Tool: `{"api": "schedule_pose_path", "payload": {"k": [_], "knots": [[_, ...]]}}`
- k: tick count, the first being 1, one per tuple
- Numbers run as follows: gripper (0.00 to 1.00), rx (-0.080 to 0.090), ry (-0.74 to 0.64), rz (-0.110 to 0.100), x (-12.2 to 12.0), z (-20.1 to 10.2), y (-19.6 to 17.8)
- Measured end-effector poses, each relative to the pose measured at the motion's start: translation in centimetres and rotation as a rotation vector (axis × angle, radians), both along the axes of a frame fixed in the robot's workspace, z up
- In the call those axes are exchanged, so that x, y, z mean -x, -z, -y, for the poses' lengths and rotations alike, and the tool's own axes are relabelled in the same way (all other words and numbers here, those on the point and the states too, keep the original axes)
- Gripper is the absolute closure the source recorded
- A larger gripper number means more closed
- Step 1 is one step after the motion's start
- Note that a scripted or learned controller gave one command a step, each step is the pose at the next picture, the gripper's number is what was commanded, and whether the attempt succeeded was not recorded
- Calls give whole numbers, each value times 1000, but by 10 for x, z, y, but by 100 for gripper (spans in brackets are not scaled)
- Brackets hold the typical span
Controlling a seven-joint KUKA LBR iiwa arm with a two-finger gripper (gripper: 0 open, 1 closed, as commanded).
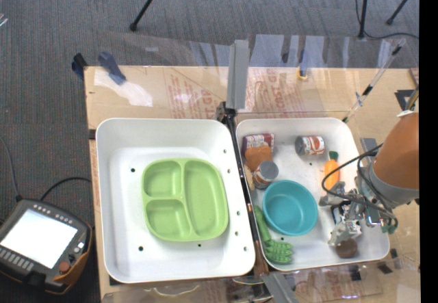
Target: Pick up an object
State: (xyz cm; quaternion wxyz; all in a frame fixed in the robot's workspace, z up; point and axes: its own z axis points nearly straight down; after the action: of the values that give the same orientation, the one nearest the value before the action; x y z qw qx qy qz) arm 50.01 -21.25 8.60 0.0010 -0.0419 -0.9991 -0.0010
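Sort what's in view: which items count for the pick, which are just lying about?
In play, right bin:
gripper
brown lump under it
teal bowl
carrot
two cans
red packet
green toy

Lying about:
green tray in left bin
pendant on the floor
blue clip

Tray (185,199) in left bin (116,151); bowl (290,207) in right bin (342,132).
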Motion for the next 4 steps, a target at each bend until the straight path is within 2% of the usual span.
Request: {"api": "schedule_pose_path", "payload": {"k": [1, 3, 4], "knots": [[0, 1, 169, 4, -106, -2, -2], [0, 1, 137, 1, -8, -1, -1], [0, 1, 158, 4, -65, -5, -2]]}}
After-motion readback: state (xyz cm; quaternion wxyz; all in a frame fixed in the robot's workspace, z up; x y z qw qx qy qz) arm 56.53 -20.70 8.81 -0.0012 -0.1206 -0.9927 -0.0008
